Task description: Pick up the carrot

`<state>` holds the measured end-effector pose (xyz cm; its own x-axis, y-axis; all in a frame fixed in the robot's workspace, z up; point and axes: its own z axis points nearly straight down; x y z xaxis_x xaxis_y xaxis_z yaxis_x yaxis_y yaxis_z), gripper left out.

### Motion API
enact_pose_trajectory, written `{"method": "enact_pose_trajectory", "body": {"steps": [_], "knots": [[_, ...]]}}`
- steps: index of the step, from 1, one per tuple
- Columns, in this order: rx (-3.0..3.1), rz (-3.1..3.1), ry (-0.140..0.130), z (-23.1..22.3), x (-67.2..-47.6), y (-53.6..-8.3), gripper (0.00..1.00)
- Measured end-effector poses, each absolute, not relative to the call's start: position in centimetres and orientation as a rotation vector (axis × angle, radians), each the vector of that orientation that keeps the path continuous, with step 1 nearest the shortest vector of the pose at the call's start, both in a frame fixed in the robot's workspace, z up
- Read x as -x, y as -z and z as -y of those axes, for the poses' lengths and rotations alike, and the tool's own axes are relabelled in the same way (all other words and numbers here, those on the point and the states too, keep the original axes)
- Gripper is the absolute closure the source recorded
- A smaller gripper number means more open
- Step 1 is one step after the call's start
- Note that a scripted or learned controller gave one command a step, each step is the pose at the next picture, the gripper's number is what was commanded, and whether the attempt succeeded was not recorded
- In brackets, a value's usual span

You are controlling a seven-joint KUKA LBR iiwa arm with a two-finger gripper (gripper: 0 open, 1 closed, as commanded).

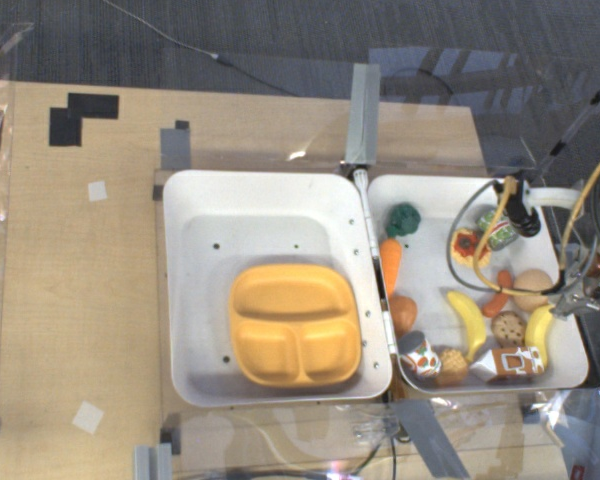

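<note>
Camera view: slim orange plastic carrot (390, 265) lodged against right white bin's wall (372, 268); grasp likely blocked by wall. Claw state cannot be told.

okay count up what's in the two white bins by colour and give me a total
Yellow: 3, tray, banana, banana
Orange: 1, carrot
Green: 1, leafy piece
Brown or mixed, small and hard to name: about 7
Total: about 12

A pale wooden bench (70, 298) stands on dark grey carpet (280, 18).
</note>
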<state>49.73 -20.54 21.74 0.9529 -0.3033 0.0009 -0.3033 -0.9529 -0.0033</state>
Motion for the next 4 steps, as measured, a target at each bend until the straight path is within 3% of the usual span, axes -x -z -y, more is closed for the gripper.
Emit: {"method": "enact_pose_trajectory", "body": {"steps": [1,2,3,4], "knots": [[3.087,-0.554,-0.007,17.9,-51.1,-14.6,1.00],[3.021,-0.847,0.005,15.1,-54.5,-19.6,1.00],[3.125,-0.314,0.014,20.6,-56.5,-24.5,1.00],[3.121,-0.315,-0.004,20.5,-50.6,-16.5,1.00]]}}
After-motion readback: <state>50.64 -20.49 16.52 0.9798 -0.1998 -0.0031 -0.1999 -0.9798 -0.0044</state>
